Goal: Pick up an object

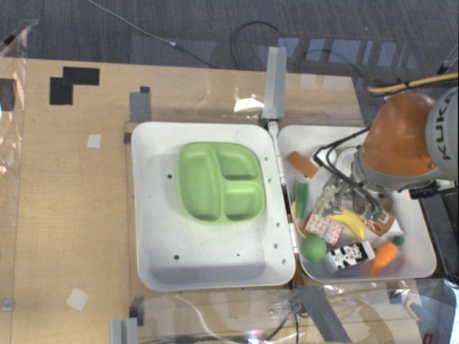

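The grey arm with its orange band (396,135) reached into the right bin (423,264) from the right; its claw (343,199) hung low among the clutter at the bin's middle, and whether it was open or closed, or had hold of anything, could not be told. Just under the claw lay a yellow banana (351,224), touching a red-and-white printed packet (323,228) whose writing was too small to read; a green ball (313,249) sat near the bin's front left corner, beside a black-and-white printed box (351,255), its lettering likewise illegible; an orange toy carrot (384,256) lay by the front edge; an orange block (303,165) sat toward the back left, and a green stick-shaped piece (301,196) lay along the left wall. The left bin (154,192) held a green divided plate (220,181) at its middle; both bins stood side by side on the wooden table (64,206), which bore black tape marks (72,83) near its back left corner.
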`<act>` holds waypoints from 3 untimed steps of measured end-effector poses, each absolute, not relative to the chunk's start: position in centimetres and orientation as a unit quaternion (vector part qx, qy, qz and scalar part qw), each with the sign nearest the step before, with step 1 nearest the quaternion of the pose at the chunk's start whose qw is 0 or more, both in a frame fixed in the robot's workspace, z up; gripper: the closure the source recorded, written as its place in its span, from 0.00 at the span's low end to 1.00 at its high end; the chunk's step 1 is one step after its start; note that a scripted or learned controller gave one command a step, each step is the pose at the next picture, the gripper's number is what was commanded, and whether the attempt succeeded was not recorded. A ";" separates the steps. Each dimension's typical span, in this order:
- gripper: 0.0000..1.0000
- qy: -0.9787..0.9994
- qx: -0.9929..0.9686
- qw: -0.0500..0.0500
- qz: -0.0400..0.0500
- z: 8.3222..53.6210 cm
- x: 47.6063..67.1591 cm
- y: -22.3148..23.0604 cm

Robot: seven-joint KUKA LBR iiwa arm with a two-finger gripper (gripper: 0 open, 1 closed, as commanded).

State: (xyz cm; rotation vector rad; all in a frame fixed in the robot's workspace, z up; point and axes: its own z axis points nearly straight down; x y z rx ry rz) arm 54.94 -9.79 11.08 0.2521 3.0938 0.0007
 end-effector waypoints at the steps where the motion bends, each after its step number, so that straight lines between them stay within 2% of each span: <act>1: 1.00 0.999 0.040 0.004 0.000 14.1 49.1 -9.2; 2: 1.00 0.981 -0.192 0.005 -0.002 20.2 50.8 -15.0; 3: 1.00 0.956 -0.294 0.003 -0.001 15.2 52.5 -17.1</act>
